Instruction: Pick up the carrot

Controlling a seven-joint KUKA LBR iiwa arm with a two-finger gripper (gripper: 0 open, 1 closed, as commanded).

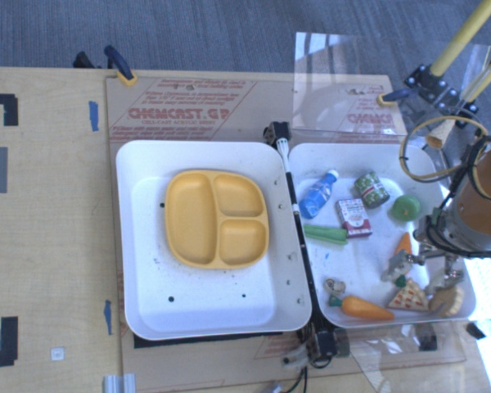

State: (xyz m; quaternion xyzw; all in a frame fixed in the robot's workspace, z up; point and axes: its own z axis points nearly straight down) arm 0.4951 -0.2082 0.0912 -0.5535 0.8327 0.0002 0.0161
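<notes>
Camera view: two-finger metal gripper [424,270] over right white bin [462,308].
Fingers spread, gripping nothing; tapered orange carrot [367,308] lies nearby at the front wall.

My surface [41,244] is carrying a printed cardboard sheet [180,105]. Lying on that sheet are two white bins: the left bin [139,301] and, touching its right side, the right bin [311,158].

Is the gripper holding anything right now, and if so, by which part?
Nothing is held. The gripper hangs open over the right bin, its fingers bare, above the pizza slice. The carrot lies apart, to its left in the camera view.
</notes>
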